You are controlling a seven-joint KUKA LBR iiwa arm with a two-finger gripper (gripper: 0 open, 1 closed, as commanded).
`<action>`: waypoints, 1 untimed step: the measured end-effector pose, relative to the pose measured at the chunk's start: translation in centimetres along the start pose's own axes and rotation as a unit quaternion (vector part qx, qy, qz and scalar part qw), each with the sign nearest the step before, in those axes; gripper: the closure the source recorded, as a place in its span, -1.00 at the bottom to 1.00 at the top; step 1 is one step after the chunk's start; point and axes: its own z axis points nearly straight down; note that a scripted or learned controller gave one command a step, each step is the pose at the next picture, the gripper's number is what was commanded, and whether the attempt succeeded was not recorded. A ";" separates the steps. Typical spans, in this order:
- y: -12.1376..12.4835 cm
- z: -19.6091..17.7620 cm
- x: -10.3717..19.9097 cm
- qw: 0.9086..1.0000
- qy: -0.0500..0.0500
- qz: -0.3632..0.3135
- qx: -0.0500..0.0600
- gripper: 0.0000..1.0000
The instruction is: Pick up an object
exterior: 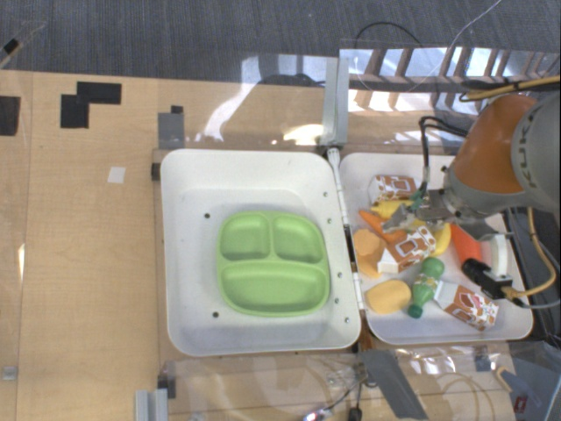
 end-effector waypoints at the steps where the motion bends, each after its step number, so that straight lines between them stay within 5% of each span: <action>1: 6.4 1.1 -1.6 0.998 0.011 -0.006 0.068 -1.00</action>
